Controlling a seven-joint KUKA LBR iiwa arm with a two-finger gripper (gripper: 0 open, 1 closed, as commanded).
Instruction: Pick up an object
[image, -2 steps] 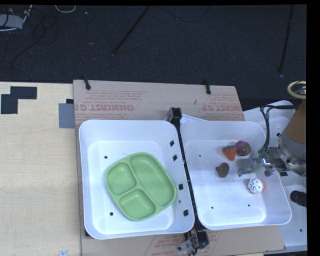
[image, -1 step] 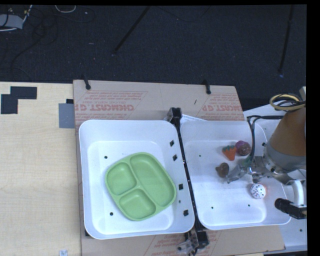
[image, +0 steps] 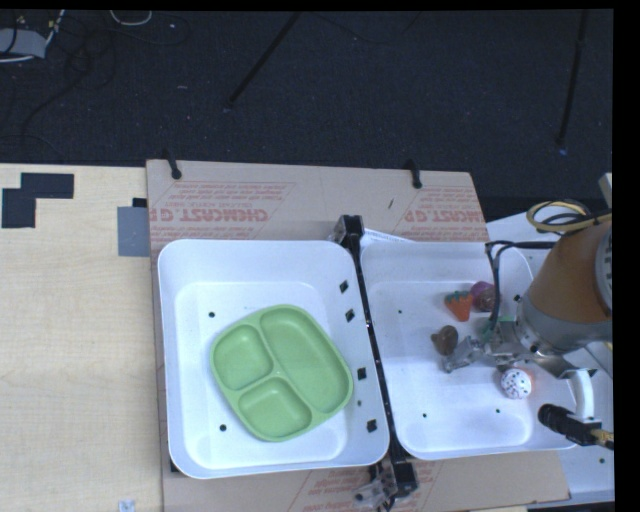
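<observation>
Cardboard sheet (image: 330, 490) with red print pokes out under the near edge of both bins, closest to my camera.

From the feed, the gripper (image: 462, 356) sits low in the right bin (image: 470, 450), around the middle of its right half and pointing left. I cannot tell from this angle whether it is released or clenched, and I see nothing clearly caught in it. A brown lump (image: 444, 340) lies just beside its tip, on the far-left side; I cannot say whether they touch. A white ball (image: 516, 383) with dark dots rests just near and to the right of the gripper, close under the wrist.

Farther back in the same bin, an orange piece (image: 458, 304) and a purple piece (image: 483, 294) lie next to each other, apart from the gripper. So every small thing I could pick is in the right bin, all lying on its floor.

The arm (image: 565, 300) comes in from the right over the bin's right wall, orange band above grey wrist.

In the left bin (image: 170, 350), a green divided plate (image: 282, 372) lies flat with three compartments, turned at an angle, well apart from the gripper. Pale wooden bench (image: 70, 350) stretches off to the left.
</observation>
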